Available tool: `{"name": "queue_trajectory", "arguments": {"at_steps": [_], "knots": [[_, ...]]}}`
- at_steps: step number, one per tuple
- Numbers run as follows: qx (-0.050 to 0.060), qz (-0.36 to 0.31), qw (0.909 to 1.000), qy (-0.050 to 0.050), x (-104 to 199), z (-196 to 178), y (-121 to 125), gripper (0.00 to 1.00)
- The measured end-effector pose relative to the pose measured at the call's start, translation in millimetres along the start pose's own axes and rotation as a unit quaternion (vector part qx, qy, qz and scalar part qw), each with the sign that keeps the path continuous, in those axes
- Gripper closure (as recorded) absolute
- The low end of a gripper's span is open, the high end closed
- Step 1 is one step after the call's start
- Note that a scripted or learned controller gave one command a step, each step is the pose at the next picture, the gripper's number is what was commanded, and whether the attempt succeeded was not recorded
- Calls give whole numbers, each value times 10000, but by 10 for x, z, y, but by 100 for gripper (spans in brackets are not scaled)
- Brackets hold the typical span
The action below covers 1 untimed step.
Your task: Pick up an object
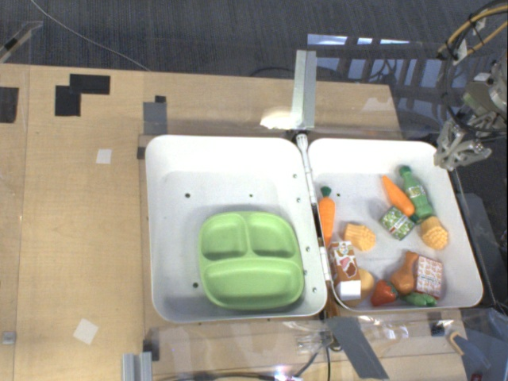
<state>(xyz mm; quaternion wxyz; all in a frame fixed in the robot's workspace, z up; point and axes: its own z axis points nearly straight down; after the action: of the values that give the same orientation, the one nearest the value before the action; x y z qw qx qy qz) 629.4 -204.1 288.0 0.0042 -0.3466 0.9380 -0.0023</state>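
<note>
White right bin (373, 153) holds the toys; a carrot (395, 194) lies at its one o'clock. Pincer (463, 145) hovers at the corner; its state I cannot tell. Approach step: next, descend over the carrot.

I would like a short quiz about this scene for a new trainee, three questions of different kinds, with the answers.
1. True or false: the green tray lies in the left bin.
2. Multiple choice: where is the gripper? A) over the green tray B) at the far right corner of the right bin C) down among the toys
3. Fill in: the carrot beside the wall between the bins lies in the ____ bin.

Key: 1 true; 2 B; 3 right.
</note>
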Motion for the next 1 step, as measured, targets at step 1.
{"name": "queue_trajectory", "arguments": {"at_steps": [1], "knots": [[6, -89, 10000, -18, -397, -87, -183, 100]]}}
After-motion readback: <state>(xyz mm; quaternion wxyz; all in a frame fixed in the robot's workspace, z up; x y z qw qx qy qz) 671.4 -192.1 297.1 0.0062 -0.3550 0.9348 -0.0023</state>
